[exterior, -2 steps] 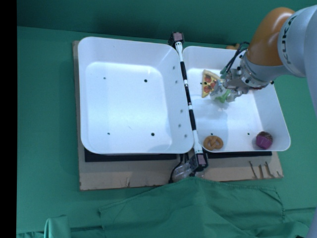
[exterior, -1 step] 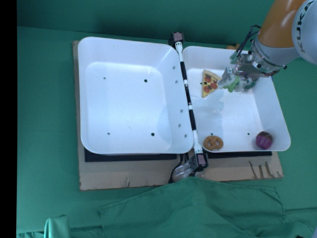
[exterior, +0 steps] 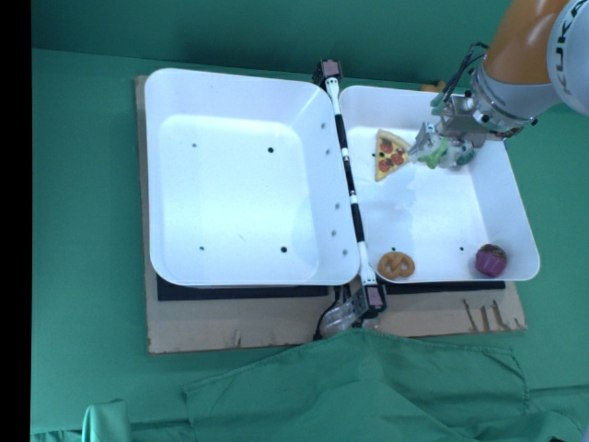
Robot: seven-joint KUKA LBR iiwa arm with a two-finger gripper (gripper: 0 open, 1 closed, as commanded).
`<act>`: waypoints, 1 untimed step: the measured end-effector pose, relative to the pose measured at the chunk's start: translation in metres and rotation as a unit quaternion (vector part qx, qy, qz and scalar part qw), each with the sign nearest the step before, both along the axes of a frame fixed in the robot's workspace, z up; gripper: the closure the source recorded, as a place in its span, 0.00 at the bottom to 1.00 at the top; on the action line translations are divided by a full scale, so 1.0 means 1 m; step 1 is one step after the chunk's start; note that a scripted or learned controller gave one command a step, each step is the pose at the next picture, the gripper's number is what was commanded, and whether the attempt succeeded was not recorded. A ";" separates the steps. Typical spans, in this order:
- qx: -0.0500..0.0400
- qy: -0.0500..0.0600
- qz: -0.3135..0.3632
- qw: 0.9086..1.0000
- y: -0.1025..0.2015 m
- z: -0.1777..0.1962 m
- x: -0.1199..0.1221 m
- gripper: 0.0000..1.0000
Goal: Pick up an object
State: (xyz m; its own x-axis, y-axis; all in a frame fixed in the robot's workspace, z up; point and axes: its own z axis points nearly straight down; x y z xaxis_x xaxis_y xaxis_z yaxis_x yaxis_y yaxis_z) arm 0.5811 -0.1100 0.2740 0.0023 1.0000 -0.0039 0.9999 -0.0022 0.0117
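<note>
My gripper (exterior: 440,152) hangs low over the far part of the right bin (exterior: 515,205), just right of a pizza slice (exterior: 390,153) that lies flat near the divider. A small green thing (exterior: 433,160) shows at the gripper's tip; whether it is gripped I cannot tell. A brown pretzel (exterior: 396,265) lies at the bin's near left corner. A purple cupcake (exterior: 490,260) sits at its near right corner.
The left bin (exterior: 166,99) stands beside the right one, with a black-and-white bar (exterior: 348,168) running along the shared edge. Both rest on cardboard (exterior: 230,334) on green cloth. A fold of cloth (exterior: 368,385) lies in front. A small orange thing (exterior: 429,87) sits behind the right bin.
</note>
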 end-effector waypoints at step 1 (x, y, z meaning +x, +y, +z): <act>0.001 0.000 0.004 1.000 0.005 0.064 0.005 1.00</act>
